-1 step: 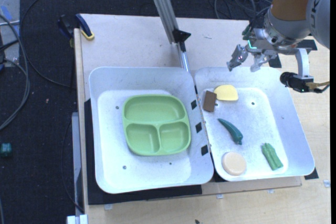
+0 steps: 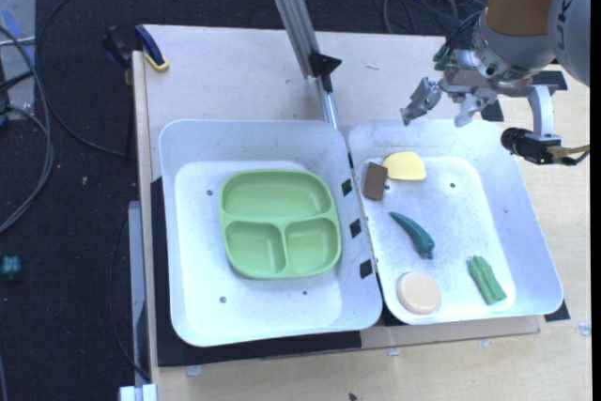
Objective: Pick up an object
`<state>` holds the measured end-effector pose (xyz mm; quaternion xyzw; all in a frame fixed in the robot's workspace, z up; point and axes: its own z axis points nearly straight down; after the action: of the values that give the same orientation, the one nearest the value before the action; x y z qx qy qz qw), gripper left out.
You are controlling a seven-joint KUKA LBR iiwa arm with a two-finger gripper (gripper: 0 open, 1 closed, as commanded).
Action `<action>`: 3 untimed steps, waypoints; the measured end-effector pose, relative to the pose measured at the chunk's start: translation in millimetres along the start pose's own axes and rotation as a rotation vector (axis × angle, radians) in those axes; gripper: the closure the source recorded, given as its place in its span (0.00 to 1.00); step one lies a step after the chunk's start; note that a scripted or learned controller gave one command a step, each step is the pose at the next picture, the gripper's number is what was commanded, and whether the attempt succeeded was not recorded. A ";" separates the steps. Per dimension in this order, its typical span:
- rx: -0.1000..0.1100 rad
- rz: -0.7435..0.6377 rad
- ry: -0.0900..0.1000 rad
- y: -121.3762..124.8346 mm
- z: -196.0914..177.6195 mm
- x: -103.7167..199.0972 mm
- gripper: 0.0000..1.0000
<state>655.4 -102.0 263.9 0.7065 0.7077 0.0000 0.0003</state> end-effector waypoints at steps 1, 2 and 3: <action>0.006 0.002 0.000 -9.4 59.2 2.9 0.00; 0.006 0.002 0.001 -8.0 123.4 6.0 0.00; -0.001 0.002 -0.002 -7.2 171.6 6.0 0.00</action>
<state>648.2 -96.0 92.2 0.7071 0.7071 -0.0005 0.0012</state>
